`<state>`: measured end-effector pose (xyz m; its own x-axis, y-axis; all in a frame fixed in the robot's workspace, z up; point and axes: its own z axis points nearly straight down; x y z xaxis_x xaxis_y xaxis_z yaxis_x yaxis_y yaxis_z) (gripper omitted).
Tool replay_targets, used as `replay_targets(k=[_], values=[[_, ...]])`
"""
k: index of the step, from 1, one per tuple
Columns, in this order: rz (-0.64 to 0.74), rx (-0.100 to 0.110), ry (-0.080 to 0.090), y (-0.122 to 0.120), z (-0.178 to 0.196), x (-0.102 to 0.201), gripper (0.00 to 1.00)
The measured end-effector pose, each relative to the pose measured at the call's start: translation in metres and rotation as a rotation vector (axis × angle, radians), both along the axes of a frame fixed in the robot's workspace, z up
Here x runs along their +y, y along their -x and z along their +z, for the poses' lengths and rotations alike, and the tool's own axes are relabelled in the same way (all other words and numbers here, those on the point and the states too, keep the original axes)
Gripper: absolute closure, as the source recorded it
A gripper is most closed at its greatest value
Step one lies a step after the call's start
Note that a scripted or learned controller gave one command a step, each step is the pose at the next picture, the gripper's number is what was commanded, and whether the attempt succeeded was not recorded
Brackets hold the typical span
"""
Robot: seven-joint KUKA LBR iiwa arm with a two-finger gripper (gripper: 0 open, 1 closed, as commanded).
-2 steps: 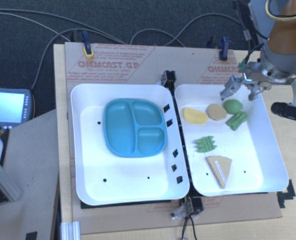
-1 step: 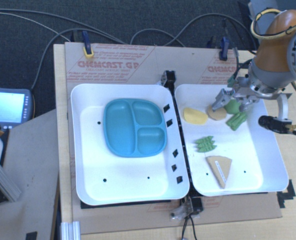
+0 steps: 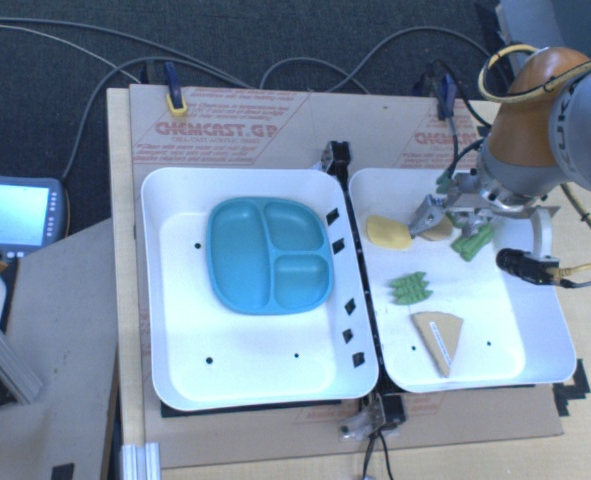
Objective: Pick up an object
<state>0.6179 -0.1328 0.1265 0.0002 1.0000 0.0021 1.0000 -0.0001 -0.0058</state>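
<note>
My gripper (image 3: 453, 211) hangs low over the back of the right bin (image 3: 535, 338). Just beneath and beside it lie a small tan piece (image 3: 436, 231) and a green stick-shaped piece (image 3: 473, 242), both partly hidden by the gripper. Whether either one is gripped cannot be made out. A yellow lemon-like object (image 3: 387, 233) rests to the gripper's left, touching the tan piece. Further forward in the same bin are a green leafy object (image 3: 411, 288) and a tan wedge (image 3: 439, 337).
The left bin (image 3: 175, 348) holds a blue divided tray (image 3: 271, 254) in its back half. A black-marked divider (image 3: 347, 258) runs between the two bins. Cables and clamps line the bench's back edge.
</note>
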Motion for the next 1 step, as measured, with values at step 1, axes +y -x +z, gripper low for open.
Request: replay_targets(k=[1], values=[[0.000,-0.007,0.001,-0.0017,0.0143,-0.0002,1.00]])
